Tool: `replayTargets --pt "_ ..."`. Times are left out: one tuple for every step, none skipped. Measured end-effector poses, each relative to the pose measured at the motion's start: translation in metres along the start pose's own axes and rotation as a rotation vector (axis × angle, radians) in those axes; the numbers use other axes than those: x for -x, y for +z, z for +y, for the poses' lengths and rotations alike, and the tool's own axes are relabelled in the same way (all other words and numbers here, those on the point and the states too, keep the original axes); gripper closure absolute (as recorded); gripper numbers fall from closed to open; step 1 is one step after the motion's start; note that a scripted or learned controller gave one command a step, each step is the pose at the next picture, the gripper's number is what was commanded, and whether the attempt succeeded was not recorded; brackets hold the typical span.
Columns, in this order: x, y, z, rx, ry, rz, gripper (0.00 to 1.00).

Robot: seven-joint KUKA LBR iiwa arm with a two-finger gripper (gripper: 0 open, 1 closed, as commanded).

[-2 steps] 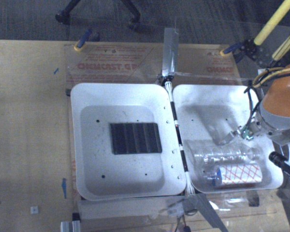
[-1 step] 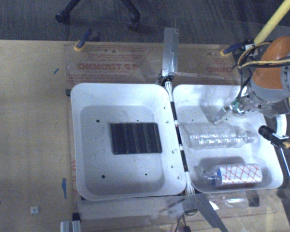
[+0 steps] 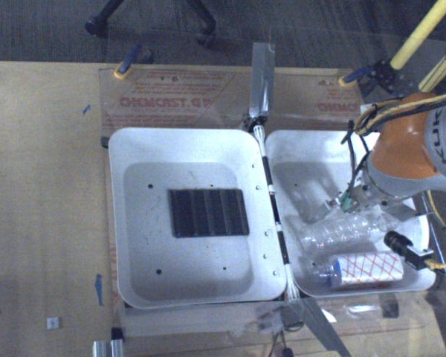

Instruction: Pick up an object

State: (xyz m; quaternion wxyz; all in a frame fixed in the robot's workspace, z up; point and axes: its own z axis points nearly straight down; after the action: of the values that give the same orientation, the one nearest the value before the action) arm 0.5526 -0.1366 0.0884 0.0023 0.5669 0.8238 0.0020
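My gripper (image 3: 343, 202) is low in the right bin (image 3: 301, 151), under the grey wrist with its orange band. Its tip is at the upper end of a clear plastic bottle (image 3: 340, 234) that lies across the bin floor; I cannot tell whether they touch. In front of that bottle lies a white container with a red grid pattern and a blue cap (image 3: 363, 269), against the bin's near wall. A dark ribbed rectangular pad (image 3: 208, 213) lies flat in the middle of the left bin (image 3: 134, 169).
The two bins meet at a raised divider (image 3: 273, 207) with a metal bracket (image 3: 261, 80) behind it. A clear plastic sheet with red lettering (image 3: 167, 101) lies on the bench behind the bins. The wooden bench top (image 3: 44, 199) stretches to the left.
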Motion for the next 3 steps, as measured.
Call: replayTargets --pt "-0.039 -0.001 -0.060 0.003 -0.014 -0.001 0.00" --pt "-0.032 -0.006 0.026 -0.004 -0.069 0.000 0.00" --pt "-0.026 -0.042 -0.013 -0.005 0.008 0.002 0.00"
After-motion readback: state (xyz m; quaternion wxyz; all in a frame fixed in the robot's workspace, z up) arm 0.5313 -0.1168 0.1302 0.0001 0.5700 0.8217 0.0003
